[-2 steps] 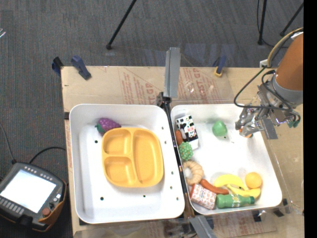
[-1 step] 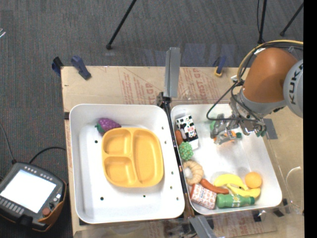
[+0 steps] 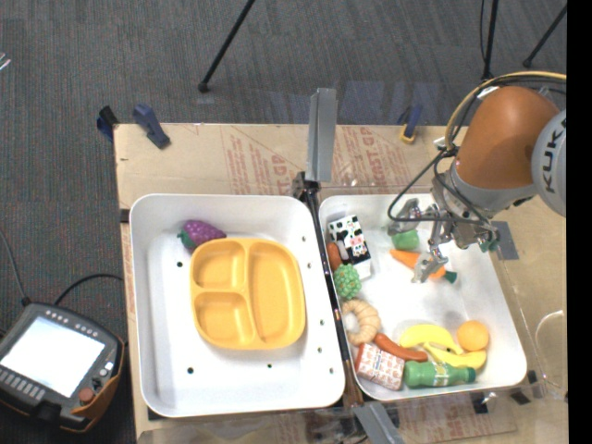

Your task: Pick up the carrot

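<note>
At the right of the frame the arm (image 3: pixel 504 146) reaches in over the right-hand bin (image 3: pixel 507 313), and its jaws (image 3: pixel 431 265) hang low in the upper part of that bin, right at the carrot (image 3: pixel 407 258). The carrot lies on the bin floor, orange, slanting from upper left to lower right, with a green piece (image 3: pixel 405 240) just above its left end. From this slanted view the metal tips sit at the carrot's right end, touching or nearly touching it, but whether the jaws are apart, together, or clamped on the carrot I cannot tell: the tips are small and overlap the orange body. The carrot looks to be resting on the white floor, so I judge the pick as not yet done; the approach is made, and what remains is a firm closing on the carrot and a lift clear of the bin. The rest of the right bin is crowded: a black-and-white carton (image 3: pixel 350 240) and a green broccoli (image 3: pixel 347 281) by the left wall, a banana (image 3: pixel 435 339), an orange ball (image 3: pixel 474 335), a green bottle (image 3: pixel 437 375) and a red box (image 3: pixel 379 366) along the bottom. The left bin (image 3: pixel 157 340) holds a yellow divided tray (image 3: pixel 248 293) and purple grapes (image 3: pixel 200 231), all well apart from the work.
</note>
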You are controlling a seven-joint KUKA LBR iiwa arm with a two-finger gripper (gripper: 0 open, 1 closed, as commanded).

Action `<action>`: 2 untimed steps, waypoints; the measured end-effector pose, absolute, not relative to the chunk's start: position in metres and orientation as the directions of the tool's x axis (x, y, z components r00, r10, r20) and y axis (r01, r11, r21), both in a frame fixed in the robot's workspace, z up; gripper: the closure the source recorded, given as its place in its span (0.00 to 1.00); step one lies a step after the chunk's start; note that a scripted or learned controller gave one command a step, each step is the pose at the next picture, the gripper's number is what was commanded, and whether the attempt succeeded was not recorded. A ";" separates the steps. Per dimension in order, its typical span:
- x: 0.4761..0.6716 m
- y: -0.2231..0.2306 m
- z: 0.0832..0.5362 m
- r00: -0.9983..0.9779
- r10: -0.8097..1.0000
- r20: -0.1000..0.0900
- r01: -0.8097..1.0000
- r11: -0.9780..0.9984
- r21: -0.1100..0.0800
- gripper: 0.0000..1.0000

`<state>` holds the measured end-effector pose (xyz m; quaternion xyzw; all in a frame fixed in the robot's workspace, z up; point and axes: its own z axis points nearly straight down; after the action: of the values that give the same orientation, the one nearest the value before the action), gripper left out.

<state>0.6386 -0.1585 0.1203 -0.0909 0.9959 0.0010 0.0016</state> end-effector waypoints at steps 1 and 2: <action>0.604 -0.168 0.086 -0.993 -0.115 0.000 -0.115 0.993 0.003 0.00; 0.607 -0.166 0.098 -0.993 -0.118 -0.007 -0.118 0.993 0.003 1.00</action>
<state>0.6066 -0.1661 0.0984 -0.0592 0.9982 0.0015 0.0035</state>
